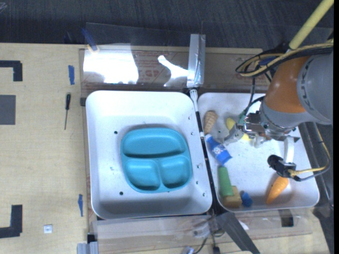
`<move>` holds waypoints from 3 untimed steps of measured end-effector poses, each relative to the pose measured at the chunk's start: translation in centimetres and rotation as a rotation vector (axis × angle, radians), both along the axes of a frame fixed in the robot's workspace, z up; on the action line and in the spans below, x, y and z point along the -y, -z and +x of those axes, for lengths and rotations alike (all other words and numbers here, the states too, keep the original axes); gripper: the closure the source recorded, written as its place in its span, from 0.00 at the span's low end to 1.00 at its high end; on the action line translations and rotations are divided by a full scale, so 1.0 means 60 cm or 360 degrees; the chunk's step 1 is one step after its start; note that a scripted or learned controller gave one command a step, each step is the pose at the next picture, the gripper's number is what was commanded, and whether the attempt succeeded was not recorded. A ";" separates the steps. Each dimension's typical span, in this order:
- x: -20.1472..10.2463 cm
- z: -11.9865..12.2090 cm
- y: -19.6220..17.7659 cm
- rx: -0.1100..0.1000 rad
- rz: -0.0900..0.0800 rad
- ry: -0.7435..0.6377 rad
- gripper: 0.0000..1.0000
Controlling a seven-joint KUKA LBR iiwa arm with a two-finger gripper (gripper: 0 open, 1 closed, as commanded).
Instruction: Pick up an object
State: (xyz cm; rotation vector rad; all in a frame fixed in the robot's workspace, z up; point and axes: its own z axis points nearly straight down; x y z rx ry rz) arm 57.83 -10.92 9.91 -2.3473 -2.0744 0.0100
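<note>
Approach step: the pincer [239,132] hangs over the right bin [310,197], clenched on nothing visible. Next move calls for lowering onto the yellow piece [230,124].

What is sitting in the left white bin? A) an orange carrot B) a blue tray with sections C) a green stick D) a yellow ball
B: the blue tray with three sections lies in the left bin; the small toys are in the right bin.

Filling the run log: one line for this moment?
arm: over right bin | hand: low by yellow item, grasp unclear | left bin: blue tray
</note>
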 end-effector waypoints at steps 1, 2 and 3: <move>-0.043 0.047 -0.146 0.0022 -0.0003 -0.0096 0.00; 0.016 0.142 0.014 0.0019 -0.0005 0.0072 0.00; 0.042 0.107 0.022 0.0014 -0.0004 0.0365 0.00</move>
